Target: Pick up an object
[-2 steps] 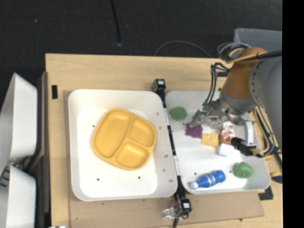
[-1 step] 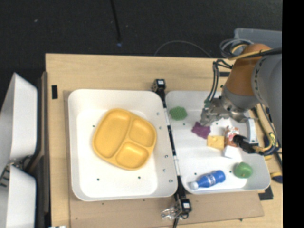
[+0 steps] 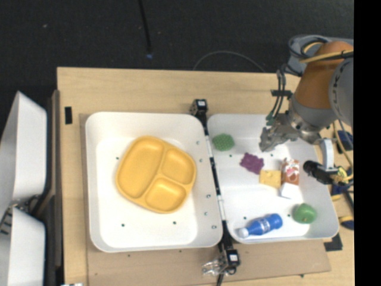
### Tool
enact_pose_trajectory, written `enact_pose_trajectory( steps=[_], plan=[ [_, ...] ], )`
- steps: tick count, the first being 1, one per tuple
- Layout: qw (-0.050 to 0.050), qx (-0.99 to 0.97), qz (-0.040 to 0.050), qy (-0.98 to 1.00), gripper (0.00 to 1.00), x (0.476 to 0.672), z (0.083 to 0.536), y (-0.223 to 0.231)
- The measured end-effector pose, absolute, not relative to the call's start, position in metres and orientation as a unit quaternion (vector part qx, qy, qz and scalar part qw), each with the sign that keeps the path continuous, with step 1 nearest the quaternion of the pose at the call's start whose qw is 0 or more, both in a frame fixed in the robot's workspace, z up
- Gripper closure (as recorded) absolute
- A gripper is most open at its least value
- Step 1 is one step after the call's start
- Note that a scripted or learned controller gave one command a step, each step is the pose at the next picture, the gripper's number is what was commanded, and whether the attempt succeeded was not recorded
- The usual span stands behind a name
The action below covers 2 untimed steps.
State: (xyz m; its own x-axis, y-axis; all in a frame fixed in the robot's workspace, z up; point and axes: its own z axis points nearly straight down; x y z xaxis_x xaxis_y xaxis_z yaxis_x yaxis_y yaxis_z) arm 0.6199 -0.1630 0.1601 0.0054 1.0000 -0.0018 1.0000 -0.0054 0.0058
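The end effector (image 3: 269,140) hangs over the right bin (image 3: 238,189) on the counter (image 3: 71,177), above the purple piece (image 3: 252,162); whether it is apart or together cannot be told. Beside that piece lie a yellow block (image 3: 270,178) and a green lump (image 3: 223,141).

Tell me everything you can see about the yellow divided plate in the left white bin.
The yellow divided plastic plate lies flat, open side up, near the middle of the left white bin. It is a rounded square turned at an angle, with three compartments: one large on its left and two smaller on its right. It looks like smooth, matte plastic. Only the bin floor touches it, and the gripper is over the other bin.
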Motion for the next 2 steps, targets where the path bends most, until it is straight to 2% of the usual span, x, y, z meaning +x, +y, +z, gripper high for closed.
enact_pose_trajectory(
  steps=[2],
  plan=[
    [0.003, 0.706, 0.0017, 0.708, 1.0, 0.618, 0.271, -0.16]
  ],
)
